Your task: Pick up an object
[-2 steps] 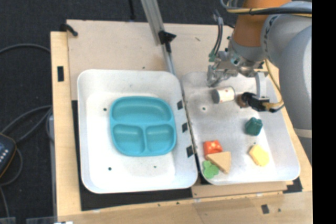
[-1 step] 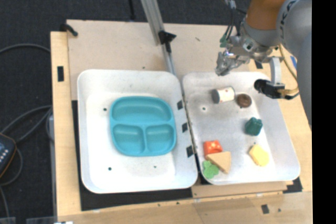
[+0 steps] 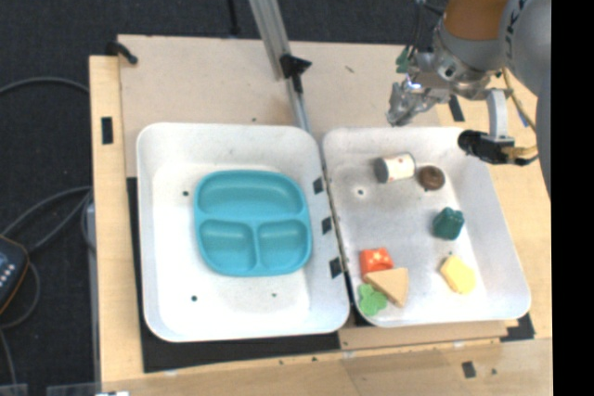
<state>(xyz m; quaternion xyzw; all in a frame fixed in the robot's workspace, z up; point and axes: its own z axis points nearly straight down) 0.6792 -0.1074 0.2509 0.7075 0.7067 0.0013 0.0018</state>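
My gripper (image 3: 403,111) hangs above the far edge of the right bin (image 3: 501,292), with nothing visible between its fingers. Just in front of it in that bin lie a white cylinder with a dark end (image 3: 395,168) and a brown round piece (image 3: 431,178). Further forward sit a dark green block (image 3: 448,223), a yellow block (image 3: 457,274), a red block (image 3: 376,259), a tan wedge (image 3: 391,285) and a light green piece (image 3: 372,300).
The left bin (image 3: 158,292) holds a teal divided plate (image 3: 251,222). A slanted metal post (image 3: 264,5) rises behind the bins near their shared edge. Brown bench surface (image 3: 204,79) lies behind the bins.
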